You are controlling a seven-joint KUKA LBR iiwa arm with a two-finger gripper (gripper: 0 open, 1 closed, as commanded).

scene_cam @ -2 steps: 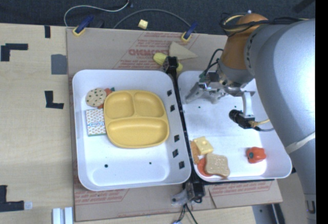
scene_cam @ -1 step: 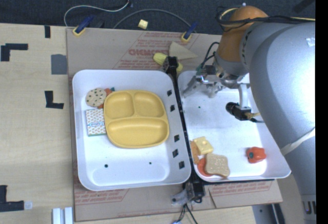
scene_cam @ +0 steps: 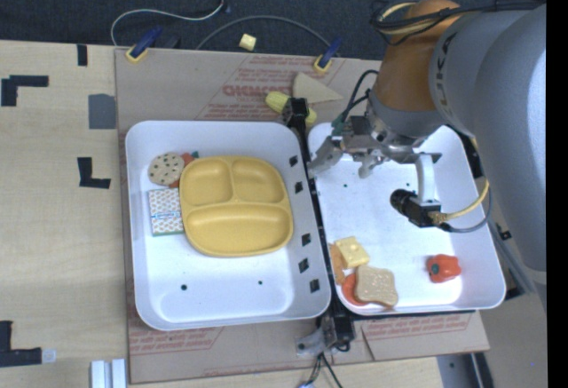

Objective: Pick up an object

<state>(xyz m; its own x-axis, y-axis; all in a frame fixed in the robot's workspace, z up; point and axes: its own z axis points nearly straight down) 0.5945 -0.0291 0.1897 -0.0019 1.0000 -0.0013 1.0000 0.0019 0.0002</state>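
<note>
Pickable objects lie in both shallow white plastic bins, and the gripper holds none of them. Nearest the camera, at the front of the right bin (scene_cam: 479, 289), rests a tan slice of toy bread (scene_cam: 376, 286) overlapping a red-orange flat piece beneath it; a pale yellow block of toy cheese (scene_cam: 351, 252) sits just behind it, touching. A small red-orange toy vegetable (scene_cam: 443, 267) lies apart near the right wall.

In the left bin (scene_cam: 213, 302), a matte yellow divided plastic tray (scene_cam: 236, 204) with three compartments sits in the middle. Just beside its left edge lie a pale chequered rectangular wafer (scene_cam: 165, 210) and, behind that, a round speckled biscuit (scene_cam: 165, 169).

Both bins stand on a brown cardboard sheet (scene_cam: 222, 84) with red print, laid on a light wooden bench (scene_cam: 53, 226). Blue-and-yellow clamps (scene_cam: 142, 46) hold its far edge. Behind lies dark carpet with a thin cable.

The grey arm (scene_cam: 506, 111) with its orange band (scene_cam: 410, 67) reaches in from the right, wrist pointing down over the rear of the right bin. The two-finger gripper (scene_cam: 348, 158) hangs with its fingers (scene_cam: 323, 154) spread apart, nothing between them, above bare bin floor well apart from the toy food.
</note>
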